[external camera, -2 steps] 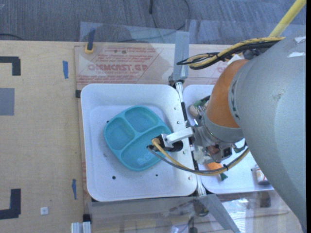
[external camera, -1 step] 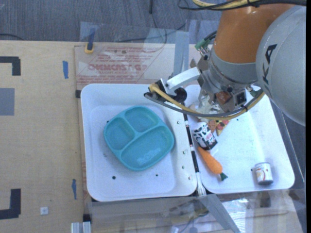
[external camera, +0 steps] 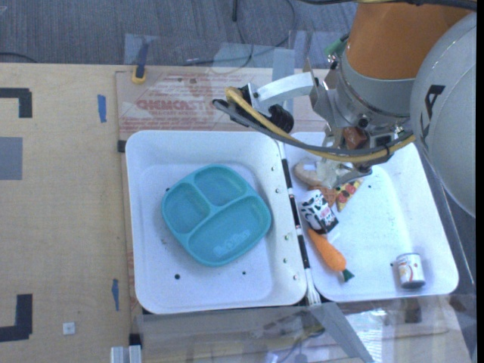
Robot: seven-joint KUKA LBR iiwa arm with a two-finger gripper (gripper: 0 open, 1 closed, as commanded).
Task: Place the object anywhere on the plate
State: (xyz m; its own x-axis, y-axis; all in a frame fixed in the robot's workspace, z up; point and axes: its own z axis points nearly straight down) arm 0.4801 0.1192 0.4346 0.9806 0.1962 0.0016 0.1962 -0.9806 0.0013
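The gripper (external camera: pixel 349 144) hangs over the right bin (external camera: pixel 393 225), its grasp hidden under the wrist, so I cannot tell. The plate (external camera: pixel 216 214) lies in the left bin (external camera: pixel 144 203). The carrot (external camera: pixel 328 252) lies in the right bin near a can (external camera: pixel 409 270). Both bins rest on a wooden bench (external camera: pixel 60 203) above grey carpet (external camera: pixel 113 13). Red lettering on a cardboard sheet (external camera: pixel 174 108) is too faint to read.

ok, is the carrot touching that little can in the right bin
Apart. The camera view shows the carrot lying by the right bin's left wall, and the can near its lower right corner, with bare white floor plainly between them.
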